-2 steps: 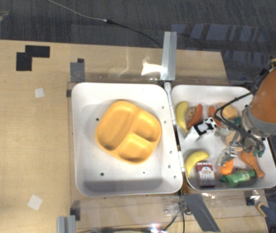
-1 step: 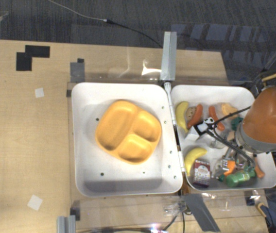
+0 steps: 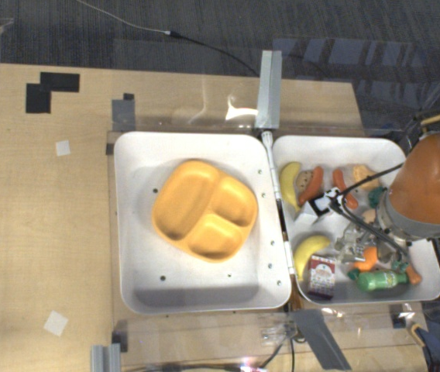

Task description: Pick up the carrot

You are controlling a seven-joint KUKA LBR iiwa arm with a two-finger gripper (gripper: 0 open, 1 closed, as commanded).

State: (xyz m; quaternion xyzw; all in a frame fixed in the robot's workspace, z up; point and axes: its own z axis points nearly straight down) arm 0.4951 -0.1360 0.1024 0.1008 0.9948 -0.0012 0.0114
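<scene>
While we are scanning from the left, we are seeing the left bin (image 3: 131,231) carrying a yellow divided plate (image 3: 204,208) and nothing else we need. Moving right past the rim between the bins, we are looking into the right bin (image 3: 429,285), which is crowded: a banana (image 3: 290,183) at its far left, a second banana (image 3: 310,250) nearer, and a small red carton (image 3: 322,275) just beside that one. Further right a green bottle (image 3: 379,280) is lying along the near side. The carrot (image 3: 366,260) is sitting just beyond that bottle, in the near right part of this bin, orange and partly covered by the tool.

The gripper (image 3: 357,245) is hanging right over it, under the arm's orange band (image 3: 434,180). How it is set we cannot tell; wires and metal parts are blurring together there.

We are judging the step as the reach onto the carrot, with no lift begun. Next, we are thinking, the grasp calls for closing on the carrot alone, since the bottle and other small items are crowding it, and then rising straight up.
</scene>
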